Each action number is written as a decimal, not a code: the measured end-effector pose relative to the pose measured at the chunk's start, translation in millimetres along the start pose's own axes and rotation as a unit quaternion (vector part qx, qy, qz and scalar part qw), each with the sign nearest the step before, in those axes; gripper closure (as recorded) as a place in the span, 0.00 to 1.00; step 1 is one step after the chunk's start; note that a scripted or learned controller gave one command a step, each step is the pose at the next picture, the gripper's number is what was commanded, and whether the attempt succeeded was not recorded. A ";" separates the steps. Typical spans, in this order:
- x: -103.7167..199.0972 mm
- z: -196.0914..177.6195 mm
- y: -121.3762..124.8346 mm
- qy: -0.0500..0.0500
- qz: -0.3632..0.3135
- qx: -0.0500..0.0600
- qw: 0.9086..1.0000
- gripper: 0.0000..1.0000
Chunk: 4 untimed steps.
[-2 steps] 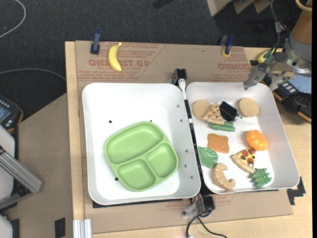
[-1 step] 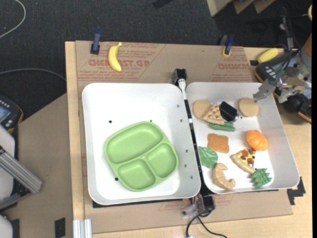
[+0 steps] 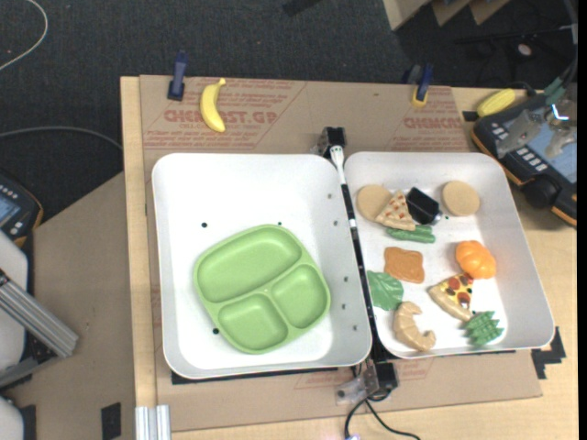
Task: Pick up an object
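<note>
The toy foods lie in the right bin (image 3: pixel 514 209), spread over its floor. Along the far side sit a round tan biscuit (image 3: pixel 371 202), a pizza slice (image 3: pixel 397 213) touching it, a black block (image 3: pixel 423 205) leaning on the slice, and a second biscuit (image 3: pixel 460 198) just beside the block. A green pod (image 3: pixel 410 234) lies just below the slice. In the middle are a brown toast square (image 3: pixel 404 265) and an orange fruit (image 3: pixel 475 258), apart from each other. Nearer the front edge lie a green leaf (image 3: pixel 385 290) by the left wall, a second pizza slice (image 3: pixel 452 296) below the fruit, a tan croissant (image 3: pixel 413 327) and a green sprig (image 3: pixel 483 328) near the front right corner.

The left bin (image 3: pixel 183 200) touches the right one along their shared edge and holds a green divided plate (image 3: pixel 261 287), lying flat with three compartments.

Both bins rest on a cardboard sheet (image 3: pixel 275 117) covering the tabletop. A yellow banana (image 3: pixel 213 104) lies on the cardboard behind the left bin. Two blue clamps (image 3: pixel 176 77) (image 3: pixel 422 82) grip the sheet's far edge. A yellow and black device (image 3: pixel 527 145) sits beyond the right bin's far corner.
</note>
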<state>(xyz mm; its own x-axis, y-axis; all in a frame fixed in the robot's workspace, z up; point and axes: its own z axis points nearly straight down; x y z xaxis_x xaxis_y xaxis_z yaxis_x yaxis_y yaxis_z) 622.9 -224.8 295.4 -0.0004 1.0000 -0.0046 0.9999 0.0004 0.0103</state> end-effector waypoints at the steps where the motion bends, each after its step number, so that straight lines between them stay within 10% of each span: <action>1: 2.4 130.6 -44.0 0.005 0.001 0.012 1.000 0.00; 2: 2.1 169.3 -101.4 0.004 0.001 0.009 1.000 0.00; 4: 45.1 209.5 -77.4 0.001 0.000 0.004 1.000 0.00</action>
<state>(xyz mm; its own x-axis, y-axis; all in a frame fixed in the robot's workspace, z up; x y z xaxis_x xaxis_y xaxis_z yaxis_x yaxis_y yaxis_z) 547.6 -180.7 84.8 -0.0013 1.0000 -0.0018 1.0000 0.0014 0.0032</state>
